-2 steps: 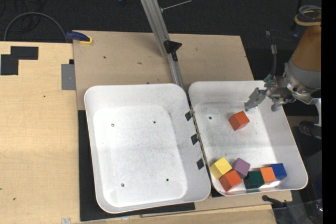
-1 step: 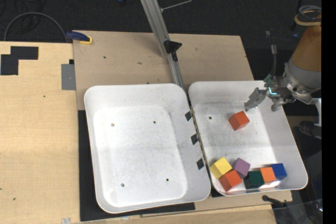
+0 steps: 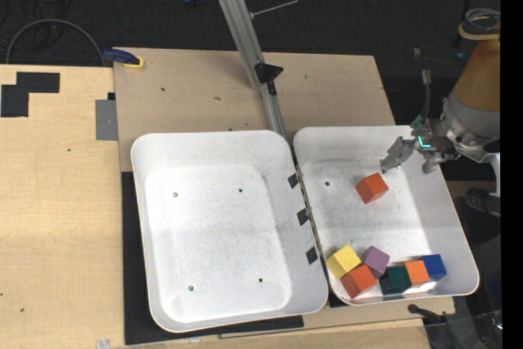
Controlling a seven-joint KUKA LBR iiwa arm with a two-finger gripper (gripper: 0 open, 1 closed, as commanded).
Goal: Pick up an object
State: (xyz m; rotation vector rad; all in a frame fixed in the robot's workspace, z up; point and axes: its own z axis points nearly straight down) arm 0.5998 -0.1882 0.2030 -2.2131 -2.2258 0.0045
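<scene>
Pale wooden tabletop (image 3: 57,200) carries two shallow white plastic bins; the left bin (image 3: 163,151) sits beside the right bin (image 3: 449,212). An orange-red cube (image 3: 372,188) lies alone mid-right bin, with six coloured blocks (image 3: 384,270) clustered at its near edge. Above it, the gripper (image 3: 411,156) spreads its fingers (image 3: 396,155) wide, holding nothing.

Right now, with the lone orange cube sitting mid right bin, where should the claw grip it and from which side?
Probably from straight above, closing on two opposite vertical faces of the lone orange cube. It stands apart from the block cluster at the near edge of the right bin and off the walls, so all sides look free. It sits rotated to the bin edges, so turn the claw to match its faces.
</scene>
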